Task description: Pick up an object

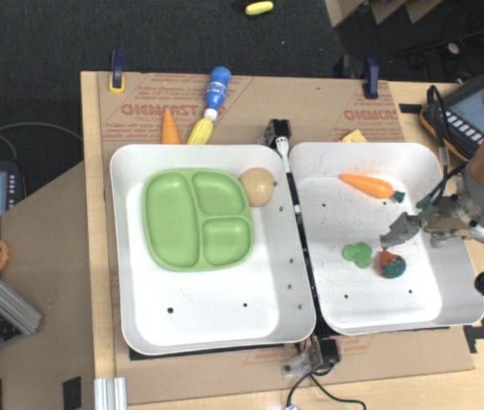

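Over the right bin, fingers perhaps ajar, cannot tell, cardboard-topped bench, dark carpet

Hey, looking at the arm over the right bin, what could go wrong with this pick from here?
1. The gripper hovers just above two small toys lying close together, the green piece and the red and green piece. It may nudge one while going for the other.
2. Both are small and low on the right bin's floor, so the grasp may slip off.
3. The carrot lies apart and looks unlikely to interfere.
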